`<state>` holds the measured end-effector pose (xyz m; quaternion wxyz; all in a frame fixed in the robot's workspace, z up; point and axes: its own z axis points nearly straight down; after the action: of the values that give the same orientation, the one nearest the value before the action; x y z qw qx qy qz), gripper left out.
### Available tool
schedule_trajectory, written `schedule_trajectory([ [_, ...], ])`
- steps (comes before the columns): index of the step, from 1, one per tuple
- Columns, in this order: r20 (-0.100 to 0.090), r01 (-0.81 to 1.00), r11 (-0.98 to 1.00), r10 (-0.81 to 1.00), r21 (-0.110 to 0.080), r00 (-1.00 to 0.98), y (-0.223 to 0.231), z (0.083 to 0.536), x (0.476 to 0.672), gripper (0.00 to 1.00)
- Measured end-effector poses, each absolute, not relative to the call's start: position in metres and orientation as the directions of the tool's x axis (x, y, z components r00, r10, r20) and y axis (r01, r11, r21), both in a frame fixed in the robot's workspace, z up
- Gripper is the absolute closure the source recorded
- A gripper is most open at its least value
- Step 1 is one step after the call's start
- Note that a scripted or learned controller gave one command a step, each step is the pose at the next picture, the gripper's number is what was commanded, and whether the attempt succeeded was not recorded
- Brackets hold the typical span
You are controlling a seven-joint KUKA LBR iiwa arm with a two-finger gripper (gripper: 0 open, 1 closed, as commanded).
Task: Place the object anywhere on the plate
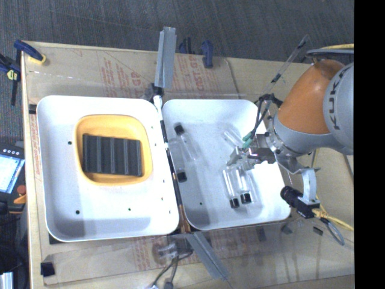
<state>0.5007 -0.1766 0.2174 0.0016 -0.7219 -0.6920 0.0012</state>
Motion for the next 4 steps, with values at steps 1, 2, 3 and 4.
schedule_trajectory([
  [1, 0.001, 0.997, 0.077, 0.997, -0.003, -0.077, -0.144, 0.211, 0.560, 1.00],
  [2, 0.000, 0.930, 0.368, 0.930, 0.001, -0.368, -0.078, 0.225, 0.607, 1.00],
  [3, 0.003, 0.875, 0.484, 0.875, -0.003, -0.484, -0.030, 0.201, 0.612, 1.00],
  [4, -0.001, 0.762, 0.647, 0.762, 0.000, -0.647, 0.011, 0.225, 0.614, 1.00],
])
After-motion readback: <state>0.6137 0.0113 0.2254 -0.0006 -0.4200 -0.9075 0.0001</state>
